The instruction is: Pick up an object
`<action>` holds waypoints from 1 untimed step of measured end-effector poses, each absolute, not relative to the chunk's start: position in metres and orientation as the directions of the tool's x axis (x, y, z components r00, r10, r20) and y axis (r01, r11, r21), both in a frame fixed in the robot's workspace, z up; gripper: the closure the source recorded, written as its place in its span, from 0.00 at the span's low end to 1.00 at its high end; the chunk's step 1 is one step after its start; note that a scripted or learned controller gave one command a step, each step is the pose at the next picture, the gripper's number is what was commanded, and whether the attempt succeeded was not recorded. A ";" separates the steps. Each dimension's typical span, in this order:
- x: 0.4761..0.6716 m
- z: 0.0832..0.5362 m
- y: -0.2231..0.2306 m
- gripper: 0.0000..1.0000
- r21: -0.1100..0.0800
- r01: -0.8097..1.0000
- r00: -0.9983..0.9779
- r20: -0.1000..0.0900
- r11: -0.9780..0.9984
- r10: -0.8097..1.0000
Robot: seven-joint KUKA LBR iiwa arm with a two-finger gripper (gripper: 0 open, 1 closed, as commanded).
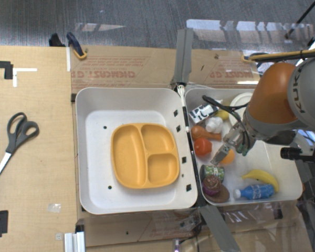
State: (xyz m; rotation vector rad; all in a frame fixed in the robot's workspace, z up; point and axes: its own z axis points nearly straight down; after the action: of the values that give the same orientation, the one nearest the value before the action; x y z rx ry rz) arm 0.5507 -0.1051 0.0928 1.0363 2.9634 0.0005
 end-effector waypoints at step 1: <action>0.552 0.103 -0.105 1.00 0.001 0.622 -0.783 -0.006 0.783 0.622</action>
State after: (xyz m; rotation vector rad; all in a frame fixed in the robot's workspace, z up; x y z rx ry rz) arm 0.5520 -0.1054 0.1032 1.0320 2.9605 -0.0011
